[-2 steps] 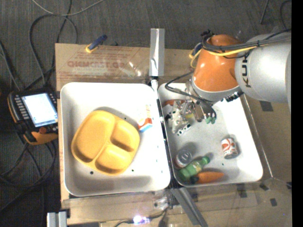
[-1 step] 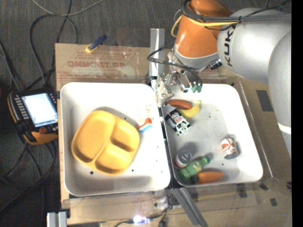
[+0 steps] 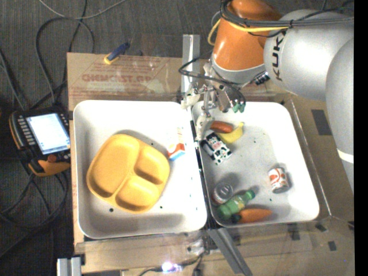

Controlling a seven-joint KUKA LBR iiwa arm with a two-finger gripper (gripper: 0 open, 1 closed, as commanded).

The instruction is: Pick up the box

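A small black-and-white patterned box [image 3: 217, 147] lies in the right bin [image 3: 299, 154], near its left wall. A second small carton [image 3: 177, 149], white with red and blue, lies in the left bin [image 3: 86, 154] beside the yellow plate. My gripper [image 3: 202, 118] hangs under the orange wrist, over the divider between the two bins. It is just above and left of the patterned box and up and right of the white carton. I see nothing held in it.
A yellow divided plate [image 3: 129, 172] fills much of the left bin. The right bin also holds a banana [image 3: 234, 133] with a red item [image 3: 221, 126], a red-white can [image 3: 279, 179], a silver can [image 3: 222, 193], a green bottle [image 3: 236, 203] and a carrot [image 3: 255, 214].
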